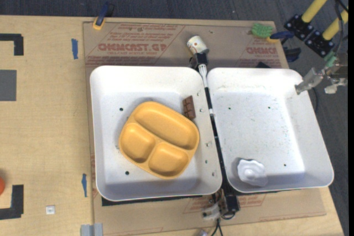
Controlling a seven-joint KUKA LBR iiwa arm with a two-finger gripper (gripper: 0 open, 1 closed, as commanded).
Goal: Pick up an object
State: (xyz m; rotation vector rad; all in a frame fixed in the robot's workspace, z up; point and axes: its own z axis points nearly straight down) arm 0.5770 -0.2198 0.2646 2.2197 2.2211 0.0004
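Observation:
A yellow three-compartment plate lies tilted in the left bin. A small brown block rests against that bin's right wall, just beyond the plate. In the right bin a small white and grey crumpled object sits near the front left corner. My gripper shows as a grey metal piece at the far right edge, over the right bin's back right corner and well away from all the objects. Nothing is visibly held in it.
Both bins sit on a cardboard sheet on the wooden bench. A white-capped fixture with a cable runs down the seam between the bins. Yellow rods with black clamps stand at the back right. Blue and green clips hold the cardboard's back edge.

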